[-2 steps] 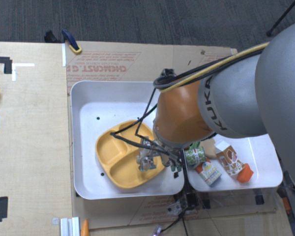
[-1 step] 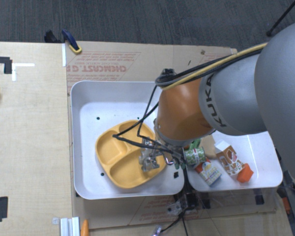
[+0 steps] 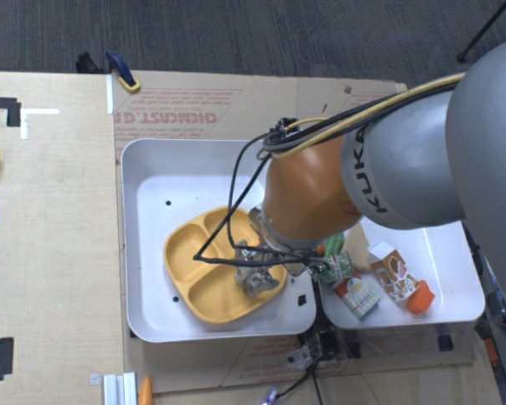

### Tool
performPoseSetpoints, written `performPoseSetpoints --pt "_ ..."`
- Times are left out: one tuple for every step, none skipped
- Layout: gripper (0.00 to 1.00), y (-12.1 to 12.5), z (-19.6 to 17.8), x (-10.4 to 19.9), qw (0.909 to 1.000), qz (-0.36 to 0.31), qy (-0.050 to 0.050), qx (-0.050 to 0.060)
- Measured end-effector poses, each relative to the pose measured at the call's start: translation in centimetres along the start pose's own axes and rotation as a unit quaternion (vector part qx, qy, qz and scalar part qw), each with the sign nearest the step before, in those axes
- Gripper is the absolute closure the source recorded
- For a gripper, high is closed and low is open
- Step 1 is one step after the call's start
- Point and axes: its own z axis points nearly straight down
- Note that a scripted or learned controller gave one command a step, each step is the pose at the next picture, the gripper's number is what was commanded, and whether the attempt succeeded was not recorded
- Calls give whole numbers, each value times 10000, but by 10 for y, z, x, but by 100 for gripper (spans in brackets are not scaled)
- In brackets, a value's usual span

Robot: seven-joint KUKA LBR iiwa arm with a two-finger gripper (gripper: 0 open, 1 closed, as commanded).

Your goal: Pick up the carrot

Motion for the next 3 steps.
performPoseSetpoints --pt "100 -15 -100 28 9822 1880 -8 10" --pt "100 15 -4 9 9964 -848 2 -3" --pt "100 -41 -144 -2 9986 523 -15 9"
